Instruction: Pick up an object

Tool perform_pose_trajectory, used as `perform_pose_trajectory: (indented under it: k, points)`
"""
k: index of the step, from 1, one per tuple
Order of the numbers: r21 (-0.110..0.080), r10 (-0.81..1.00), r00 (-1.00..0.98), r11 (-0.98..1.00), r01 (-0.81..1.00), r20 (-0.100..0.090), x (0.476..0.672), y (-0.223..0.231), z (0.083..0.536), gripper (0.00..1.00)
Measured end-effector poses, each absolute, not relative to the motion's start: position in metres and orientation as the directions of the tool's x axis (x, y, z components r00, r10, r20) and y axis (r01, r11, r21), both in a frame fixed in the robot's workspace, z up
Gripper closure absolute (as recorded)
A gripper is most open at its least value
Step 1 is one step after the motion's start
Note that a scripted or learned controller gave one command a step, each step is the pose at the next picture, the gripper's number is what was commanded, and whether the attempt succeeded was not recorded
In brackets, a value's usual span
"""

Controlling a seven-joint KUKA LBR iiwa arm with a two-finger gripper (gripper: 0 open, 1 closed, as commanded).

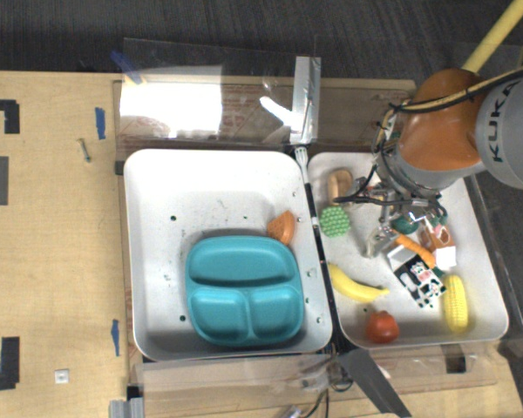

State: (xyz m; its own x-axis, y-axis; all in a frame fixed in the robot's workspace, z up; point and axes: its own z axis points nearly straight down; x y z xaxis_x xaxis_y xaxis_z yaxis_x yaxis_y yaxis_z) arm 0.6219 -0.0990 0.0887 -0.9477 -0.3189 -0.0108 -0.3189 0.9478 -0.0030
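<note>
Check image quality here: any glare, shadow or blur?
Camera view: strong glare on the clear panel behind the left bin; the teal tray casts soft shadow; the small items under the gripper are blurry, hard to separate.

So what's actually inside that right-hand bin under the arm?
The right bin holds a banana, a tomato, corn, a green ball and a small box. The arm covers whatever lies beneath it.

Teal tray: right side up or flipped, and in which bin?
Right side up, in the left bin. The teal tray shows its three hollow compartments facing up; nothing lies in them.
</note>
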Motion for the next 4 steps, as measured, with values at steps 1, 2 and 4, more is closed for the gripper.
perform_pose_trajectory:
  k: [1,2,4]
  points:
    - [-0.004,-0.577,-0.817,0.817,-0.577,-0.006,0.572,-0.132,0.089,0.0]
    - [-0.011,-0.577,-0.817,0.817,-0.577,-0.017,0.576,-0.131,0.102,1.0]
    - [-0.004,-0.637,-0.771,0.771,-0.637,-0.007,0.623,-0.159,0.242,0.0]
